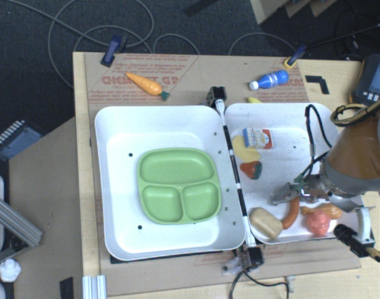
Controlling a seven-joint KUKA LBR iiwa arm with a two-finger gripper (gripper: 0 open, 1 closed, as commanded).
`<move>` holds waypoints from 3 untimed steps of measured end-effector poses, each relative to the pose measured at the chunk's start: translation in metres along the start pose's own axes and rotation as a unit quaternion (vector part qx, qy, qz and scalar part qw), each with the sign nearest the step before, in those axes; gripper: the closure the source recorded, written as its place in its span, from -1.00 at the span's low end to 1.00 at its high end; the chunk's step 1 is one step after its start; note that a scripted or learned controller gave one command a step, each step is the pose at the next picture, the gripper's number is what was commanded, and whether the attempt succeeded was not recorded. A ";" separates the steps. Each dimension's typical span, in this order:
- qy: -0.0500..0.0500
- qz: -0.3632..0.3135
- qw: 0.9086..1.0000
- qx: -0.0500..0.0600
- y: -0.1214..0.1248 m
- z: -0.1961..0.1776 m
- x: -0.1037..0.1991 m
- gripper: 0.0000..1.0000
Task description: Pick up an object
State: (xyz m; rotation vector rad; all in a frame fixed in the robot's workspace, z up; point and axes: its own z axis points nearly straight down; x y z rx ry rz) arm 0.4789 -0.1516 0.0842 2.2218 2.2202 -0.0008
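Note:
The right bin [283, 120] holds several toy foods. A white carton [258, 137] with a blue and red label lies near its far left, beside a yellow piece [239, 147]. A strawberry [251, 169] sits just below them. Along the near edge lie a tan bread roll [265, 223], an orange sausage [291, 213] and a pink-orange lump [319, 219]. My gripper [291, 194] is low in this bin, right over the sausage's upper end. The arm's orange band [359, 151] rises behind it.
The left bin [115, 136] carries a green divided plate [178, 185]. On the bench behind the bins lie a toy carrot [146, 83], a blue and white bottle [270, 80] and a blue clip [113, 50]. A black cable [312, 136] loops over the right bin.

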 end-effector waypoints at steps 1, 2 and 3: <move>0.000 0.000 1.000 -0.001 0.000 -0.010 0.000 1.00; 0.002 -0.003 1.000 -0.003 0.100 -0.102 0.125 1.00; 0.001 -0.002 1.000 -0.002 0.067 -0.169 0.158 1.00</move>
